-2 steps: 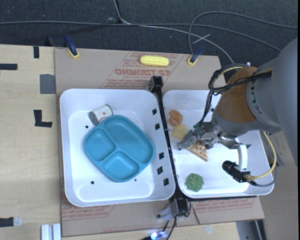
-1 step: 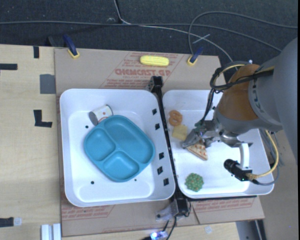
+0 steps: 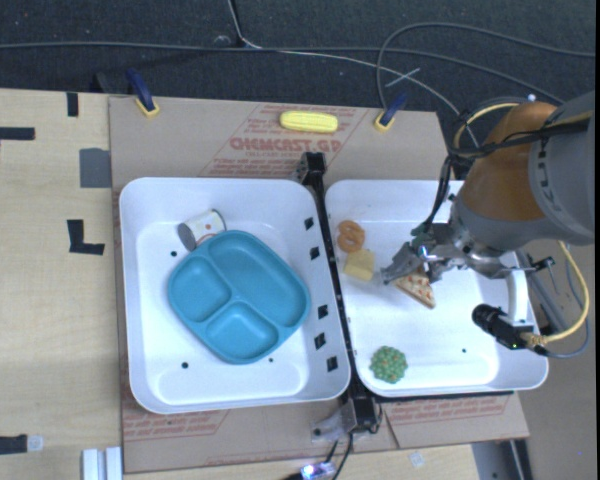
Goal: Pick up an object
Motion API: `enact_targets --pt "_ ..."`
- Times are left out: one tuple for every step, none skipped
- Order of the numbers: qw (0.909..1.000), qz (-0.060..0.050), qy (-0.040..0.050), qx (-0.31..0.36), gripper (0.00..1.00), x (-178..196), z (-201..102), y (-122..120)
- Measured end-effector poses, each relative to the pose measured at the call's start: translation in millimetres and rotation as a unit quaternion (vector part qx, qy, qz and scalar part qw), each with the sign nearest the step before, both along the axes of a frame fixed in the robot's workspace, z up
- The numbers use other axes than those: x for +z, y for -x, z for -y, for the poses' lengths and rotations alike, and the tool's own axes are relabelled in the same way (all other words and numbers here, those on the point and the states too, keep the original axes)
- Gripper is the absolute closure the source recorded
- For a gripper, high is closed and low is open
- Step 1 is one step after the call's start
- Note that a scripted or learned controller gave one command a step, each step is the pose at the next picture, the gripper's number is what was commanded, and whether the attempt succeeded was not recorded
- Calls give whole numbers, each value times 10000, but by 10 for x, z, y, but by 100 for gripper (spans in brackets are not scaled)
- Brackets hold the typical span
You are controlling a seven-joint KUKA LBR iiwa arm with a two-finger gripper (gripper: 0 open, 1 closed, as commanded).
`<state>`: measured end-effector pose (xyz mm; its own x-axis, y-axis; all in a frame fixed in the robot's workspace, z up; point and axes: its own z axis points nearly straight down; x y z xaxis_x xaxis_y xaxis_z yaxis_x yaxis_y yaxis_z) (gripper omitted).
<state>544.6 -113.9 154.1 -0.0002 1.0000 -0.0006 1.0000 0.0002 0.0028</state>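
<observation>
Gripper low in the right bin, fingers spread apart, holding nothing, just beside the pizza slice. Could close on air or push the slice away, since not centred over it.

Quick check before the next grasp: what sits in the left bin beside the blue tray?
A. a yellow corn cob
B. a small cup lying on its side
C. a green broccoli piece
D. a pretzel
B: a small cup lies tipped at the upper left edge of the blue tray in the left bin; the broccoli and pretzel are in the right bin, and the corn lies on the cardboard behind the bins.
</observation>
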Motion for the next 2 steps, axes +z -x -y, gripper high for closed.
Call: enact_targets --pt "10000 3 2 6 100 423 12 -7" --pt "10000 8 4 7 100 951 12 -18"
